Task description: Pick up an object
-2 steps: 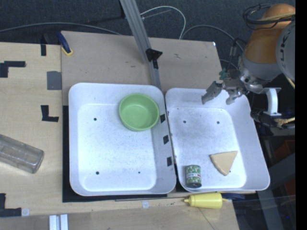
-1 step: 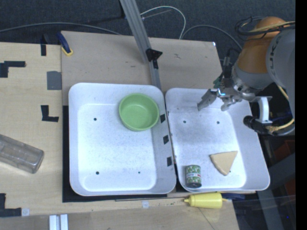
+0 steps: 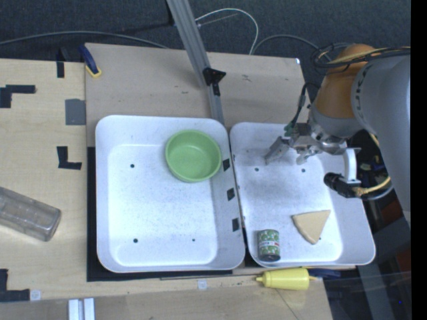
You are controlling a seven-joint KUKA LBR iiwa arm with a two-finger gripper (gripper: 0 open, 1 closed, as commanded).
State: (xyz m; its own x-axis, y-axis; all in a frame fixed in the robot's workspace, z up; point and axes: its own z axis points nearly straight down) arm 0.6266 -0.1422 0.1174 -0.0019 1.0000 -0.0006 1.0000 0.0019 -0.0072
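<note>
- My gripper (image 3: 285, 149) hangs over the far part of the right bin (image 3: 267, 185); the fingers stand apart, holding nothing.
- The small can (image 3: 269, 245) stands at this bin's near edge. I judge it stiff, light and smooth; I would pinch its round sides.
- The wedge (image 3: 312, 225) beside it looks flat and harder to take.

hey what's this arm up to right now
A grey KUKA arm reaches in from the right, its gripper over the upper part of the right bin, with nothing between its jaws. A green can and a tan wedge lie near that bin's front. A green bowl sits in the left bin.
</note>
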